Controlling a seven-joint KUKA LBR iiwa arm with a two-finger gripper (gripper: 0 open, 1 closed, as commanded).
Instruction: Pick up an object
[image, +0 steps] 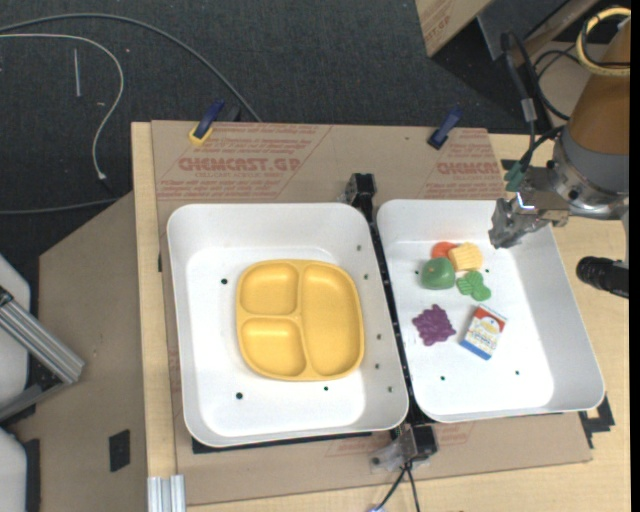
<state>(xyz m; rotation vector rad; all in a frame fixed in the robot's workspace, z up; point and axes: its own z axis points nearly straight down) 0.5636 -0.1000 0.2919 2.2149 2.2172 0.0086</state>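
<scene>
Small box (483, 332), largest of the toys in the right bin (560, 330), judged light and stiff, best taken across its narrow sides; grapes (433, 324) and green pieces (474, 287) judged smaller, slippery; pincer (505, 228) poised above, its opening not discernible.

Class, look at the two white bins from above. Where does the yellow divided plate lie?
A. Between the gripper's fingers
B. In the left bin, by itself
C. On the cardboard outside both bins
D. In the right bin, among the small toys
B: the yellow divided plate lies flat in the left bin, while the purple grapes and the small box lie in the right bin, near the gripper.
</scene>
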